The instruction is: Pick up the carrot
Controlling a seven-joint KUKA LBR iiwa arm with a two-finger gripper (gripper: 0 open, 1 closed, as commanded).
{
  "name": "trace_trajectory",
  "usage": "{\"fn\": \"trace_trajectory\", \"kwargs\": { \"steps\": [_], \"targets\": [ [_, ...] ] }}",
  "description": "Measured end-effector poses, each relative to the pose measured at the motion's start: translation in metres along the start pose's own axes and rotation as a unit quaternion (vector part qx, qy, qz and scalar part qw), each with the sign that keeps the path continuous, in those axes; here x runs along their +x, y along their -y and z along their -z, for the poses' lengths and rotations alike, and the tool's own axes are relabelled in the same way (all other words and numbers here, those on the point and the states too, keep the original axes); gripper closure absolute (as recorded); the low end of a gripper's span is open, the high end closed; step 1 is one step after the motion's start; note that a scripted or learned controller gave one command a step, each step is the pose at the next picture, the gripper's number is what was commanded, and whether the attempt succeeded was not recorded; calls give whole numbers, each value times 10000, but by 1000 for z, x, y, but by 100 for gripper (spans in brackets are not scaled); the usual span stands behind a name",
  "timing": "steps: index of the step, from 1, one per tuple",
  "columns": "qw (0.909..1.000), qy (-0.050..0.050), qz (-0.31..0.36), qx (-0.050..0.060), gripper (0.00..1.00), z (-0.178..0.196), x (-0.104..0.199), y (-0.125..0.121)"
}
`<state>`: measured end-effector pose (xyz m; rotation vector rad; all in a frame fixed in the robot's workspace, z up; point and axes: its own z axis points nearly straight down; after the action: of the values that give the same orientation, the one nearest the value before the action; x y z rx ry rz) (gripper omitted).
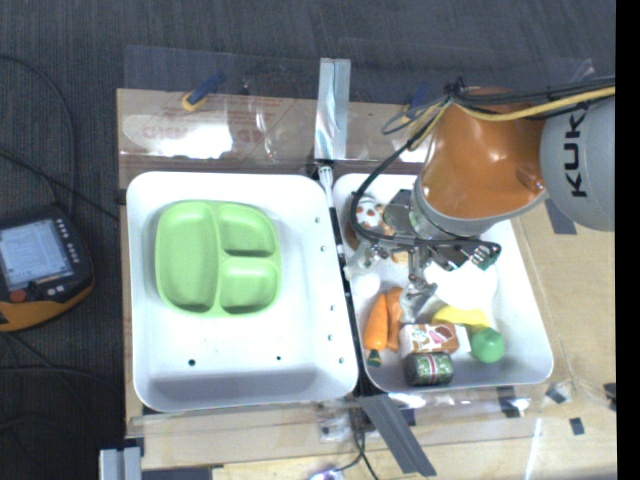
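The carrot (pixel 377 322) lies in the right bin (pixel 520 288) close to its left wall, its orange body pointing up and its green end toward the front. My gripper (pixel 420 296) hangs from the grey and orange arm just right of the carrot's upper end, over a second orange piece (pixel 396 304). Its fingers stand slightly apart and open, with nothing between them. The arm's wrist hides the middle of the right bin.
Beside the carrot sit a white carton with a red label (pixel 434 338), a dark can (pixel 428 370), a green ball (pixel 487 346) and a yellow item (pixel 462 316). A small round object (pixel 365 214) lies at the bin's back left. The left bin (pixel 150 368) holds a green divided plate (pixel 215 258).
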<state>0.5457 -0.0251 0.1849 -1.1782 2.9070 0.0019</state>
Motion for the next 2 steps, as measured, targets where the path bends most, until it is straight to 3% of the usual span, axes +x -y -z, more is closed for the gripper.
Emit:
{"fn": "trace_trajectory", "kwargs": {
  "steps": [1,2],
  "targets": [
    [9996,-19,284,-13,0,-1,49,-24],
    [9970,11,768,33,0,-53,88,24]
  ]
}}
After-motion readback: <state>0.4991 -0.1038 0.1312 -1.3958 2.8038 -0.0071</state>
